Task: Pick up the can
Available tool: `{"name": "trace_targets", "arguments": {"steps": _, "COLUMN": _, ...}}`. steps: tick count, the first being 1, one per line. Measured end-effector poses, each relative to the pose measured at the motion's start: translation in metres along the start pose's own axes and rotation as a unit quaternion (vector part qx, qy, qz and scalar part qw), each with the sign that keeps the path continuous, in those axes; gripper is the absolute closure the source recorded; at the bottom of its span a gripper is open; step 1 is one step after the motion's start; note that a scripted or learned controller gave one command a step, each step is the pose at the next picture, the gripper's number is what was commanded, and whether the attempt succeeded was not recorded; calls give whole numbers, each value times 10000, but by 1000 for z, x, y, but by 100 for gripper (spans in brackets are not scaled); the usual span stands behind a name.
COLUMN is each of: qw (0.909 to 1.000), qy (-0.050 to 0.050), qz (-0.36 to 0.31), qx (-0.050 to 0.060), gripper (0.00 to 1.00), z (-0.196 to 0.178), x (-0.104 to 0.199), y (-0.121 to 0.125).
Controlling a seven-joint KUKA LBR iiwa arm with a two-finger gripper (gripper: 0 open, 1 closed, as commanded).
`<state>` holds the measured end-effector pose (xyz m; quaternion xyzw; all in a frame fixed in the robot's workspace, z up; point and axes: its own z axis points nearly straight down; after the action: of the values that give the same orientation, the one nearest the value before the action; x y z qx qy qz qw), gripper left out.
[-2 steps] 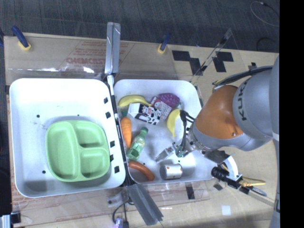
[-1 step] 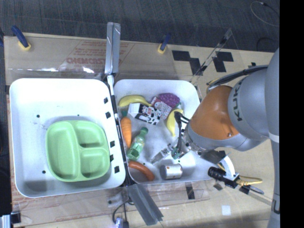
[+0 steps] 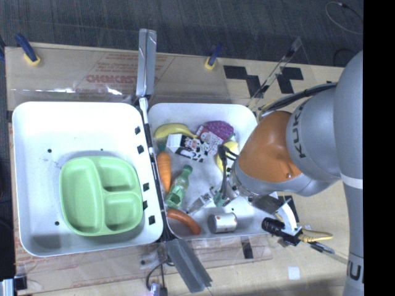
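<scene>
While the can [image 3: 222,221] lies on its side on the floor of the right-hand bin [image 3: 185,112], near that bin's front wall, the lift itself looks not yet done: the can rests on the white surface and nothing can be seen closed around it. The tool [image 3: 223,193] hangs low in the same bin, just behind and above the can, under the arm's orange band [image 3: 270,153], but the wrist covers its working end, so I cannot tell how far it is open or whether it has hold of anything. An orange carrot-like piece [image 3: 183,221] lies just beside the can to the left, with a green bottle [image 3: 178,187] and another carrot [image 3: 163,171] further back, and a banana [image 3: 172,130] near the rear wall. The left-hand bin [image 3: 31,128] holds a green divided tray [image 3: 102,195], well apart from the action. By my judgement the approach is mostly made, and the closing on the can and the raising of it remain.
</scene>
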<state>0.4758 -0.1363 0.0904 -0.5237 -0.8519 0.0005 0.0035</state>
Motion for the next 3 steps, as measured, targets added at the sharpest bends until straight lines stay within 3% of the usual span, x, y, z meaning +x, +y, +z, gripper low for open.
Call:
{"name": "trace_targets", "arguments": {"steps": 1, "qw": 10000, "qy": 0, "qz": 1, "qx": 0, "gripper": 0, "z": 0, "x": 0, "y": 0}}
{"name": "trace_targets", "arguments": {"steps": 2, "qw": 9984, "qy": -26, "qz": -556, "qx": -19, "gripper": 0, "z": -1, "x": -20, "y": -9}}
{"name": "trace_targets", "arguments": {"steps": 3, "qw": 9993, "qy": -28, "qz": 377, "qx": -18, "gripper": 0, "z": -5, "x": -10, "y": -5}}
